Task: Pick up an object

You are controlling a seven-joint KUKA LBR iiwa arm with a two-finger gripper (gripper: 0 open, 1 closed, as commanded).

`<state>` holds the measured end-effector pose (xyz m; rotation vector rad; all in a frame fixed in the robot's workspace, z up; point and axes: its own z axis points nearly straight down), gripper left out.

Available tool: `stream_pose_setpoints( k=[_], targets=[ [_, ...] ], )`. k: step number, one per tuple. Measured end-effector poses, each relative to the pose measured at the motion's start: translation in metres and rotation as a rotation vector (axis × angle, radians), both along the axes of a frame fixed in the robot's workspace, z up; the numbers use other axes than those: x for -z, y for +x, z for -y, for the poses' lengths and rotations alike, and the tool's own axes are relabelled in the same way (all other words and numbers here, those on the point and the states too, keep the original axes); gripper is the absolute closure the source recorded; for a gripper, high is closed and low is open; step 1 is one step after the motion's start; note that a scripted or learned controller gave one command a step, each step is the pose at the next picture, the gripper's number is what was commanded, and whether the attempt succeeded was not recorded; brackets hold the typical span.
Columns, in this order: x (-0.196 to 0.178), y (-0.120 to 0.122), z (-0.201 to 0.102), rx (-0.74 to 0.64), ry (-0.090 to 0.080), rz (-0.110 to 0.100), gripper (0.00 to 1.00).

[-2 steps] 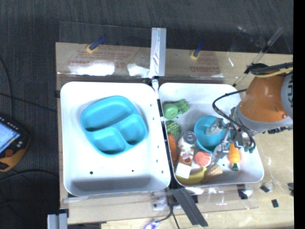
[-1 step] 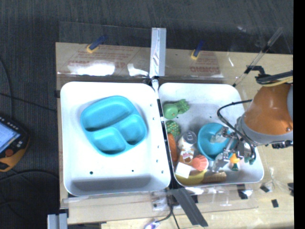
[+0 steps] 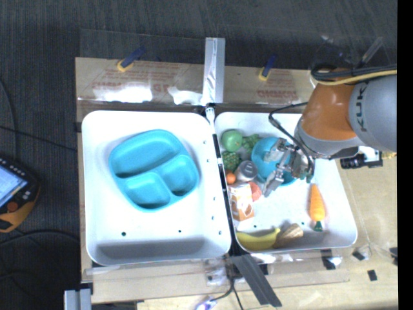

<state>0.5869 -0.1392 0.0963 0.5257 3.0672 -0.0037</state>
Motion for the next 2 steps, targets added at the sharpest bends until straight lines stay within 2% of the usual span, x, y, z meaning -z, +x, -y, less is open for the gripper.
stream_pose_setpoints(
  k=[1, 2],
  targets=[
    [0.001, 0.071, -0.007, 0.059, 0.008, -0.056, 0.0],
    [0.001, 0.043, 0.054, -0.031, 0.0, -0.009, 0.0]
  ],
)
